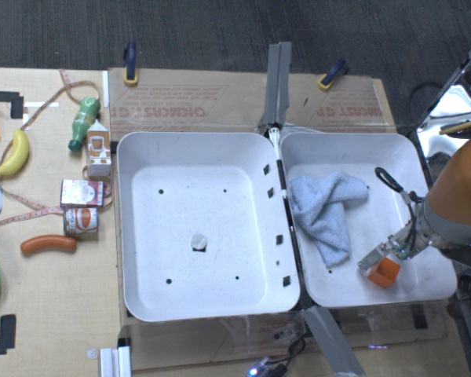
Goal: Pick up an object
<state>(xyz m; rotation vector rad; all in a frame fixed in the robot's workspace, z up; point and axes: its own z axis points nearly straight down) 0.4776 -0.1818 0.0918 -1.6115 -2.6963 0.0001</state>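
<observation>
Orange block (385, 272) — low in the right bin (436, 287), near its front rim, touching the tip of the gripper (386, 256). Gripper state: cannot be told; the block lies at its tip and not visibly between anything. Grey arm (454, 210) enters from the right, orange band above the wrist. Blue-grey cloth (326, 210) — crumpled, left half of the same bin. Black looped item (388, 180), behind the gripper, too small to identify. Left bin (133, 234): one small pale round piece (198, 243) on its floor. Bench beyond the bins' left side: sausage (48, 245), can (82, 221), banana (12, 155), green bottle (83, 121).
</observation>
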